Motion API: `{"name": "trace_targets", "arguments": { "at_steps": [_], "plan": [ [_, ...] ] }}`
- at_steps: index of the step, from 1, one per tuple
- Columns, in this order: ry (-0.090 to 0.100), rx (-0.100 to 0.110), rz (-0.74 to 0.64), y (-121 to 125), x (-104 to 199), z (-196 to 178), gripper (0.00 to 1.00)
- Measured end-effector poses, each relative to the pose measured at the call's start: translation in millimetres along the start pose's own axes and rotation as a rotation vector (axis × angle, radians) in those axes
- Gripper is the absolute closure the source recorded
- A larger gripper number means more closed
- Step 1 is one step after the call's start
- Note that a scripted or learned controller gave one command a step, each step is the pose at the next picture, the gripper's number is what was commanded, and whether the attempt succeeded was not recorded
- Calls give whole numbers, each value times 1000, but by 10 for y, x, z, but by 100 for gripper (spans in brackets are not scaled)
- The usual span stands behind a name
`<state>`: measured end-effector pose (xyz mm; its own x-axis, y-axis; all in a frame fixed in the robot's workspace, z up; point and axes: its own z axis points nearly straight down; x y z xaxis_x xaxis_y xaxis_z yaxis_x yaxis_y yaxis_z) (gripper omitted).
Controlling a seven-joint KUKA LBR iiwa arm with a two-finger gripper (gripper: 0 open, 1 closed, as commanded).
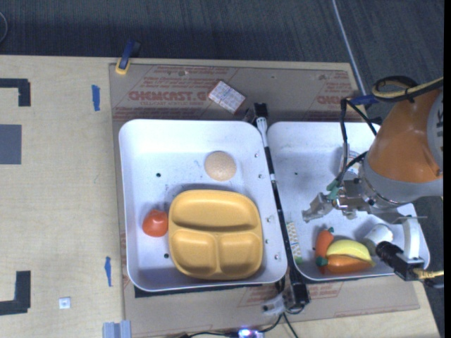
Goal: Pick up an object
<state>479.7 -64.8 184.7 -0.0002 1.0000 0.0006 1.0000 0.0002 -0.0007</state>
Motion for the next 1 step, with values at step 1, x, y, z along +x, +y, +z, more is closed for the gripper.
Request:
{"name": "trace_targets", "arguments": {
  "at_steps": [1],
  "plan": [
    [-2,-6,1,178,-380,984,0]
  ]
}}
